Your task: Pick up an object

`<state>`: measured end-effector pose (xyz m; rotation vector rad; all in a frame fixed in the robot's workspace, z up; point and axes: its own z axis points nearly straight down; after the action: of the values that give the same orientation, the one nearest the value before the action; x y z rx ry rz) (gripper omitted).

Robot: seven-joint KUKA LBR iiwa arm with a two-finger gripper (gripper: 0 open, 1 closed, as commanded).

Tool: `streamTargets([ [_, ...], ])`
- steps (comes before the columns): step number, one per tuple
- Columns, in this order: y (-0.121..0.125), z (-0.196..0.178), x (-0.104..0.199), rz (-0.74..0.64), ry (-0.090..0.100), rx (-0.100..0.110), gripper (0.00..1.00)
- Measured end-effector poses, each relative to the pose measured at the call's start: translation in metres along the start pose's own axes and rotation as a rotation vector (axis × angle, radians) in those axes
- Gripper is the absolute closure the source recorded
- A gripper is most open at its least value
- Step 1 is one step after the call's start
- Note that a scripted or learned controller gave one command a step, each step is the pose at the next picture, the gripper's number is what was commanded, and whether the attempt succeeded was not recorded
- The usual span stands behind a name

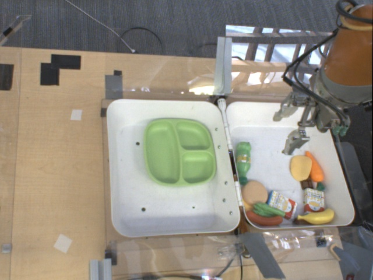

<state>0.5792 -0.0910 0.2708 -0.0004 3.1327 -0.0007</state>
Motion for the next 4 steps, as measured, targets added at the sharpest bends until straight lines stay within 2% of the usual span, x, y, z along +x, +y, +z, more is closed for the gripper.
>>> streamTargets([
  [1,-0.04,0.122,0.004,-0.282,0.006,-0.003,0.0],
  [2,-0.114,0.178,-0.017,-0.304,-0.01,0.003,0.0],
  [3,-0.114,0.181,0.025,-0.316,-0.004,0.002,0.0],
  [4,-0.113,0.165,0.018,-0.323,-0.023,0.008,1.0],
])
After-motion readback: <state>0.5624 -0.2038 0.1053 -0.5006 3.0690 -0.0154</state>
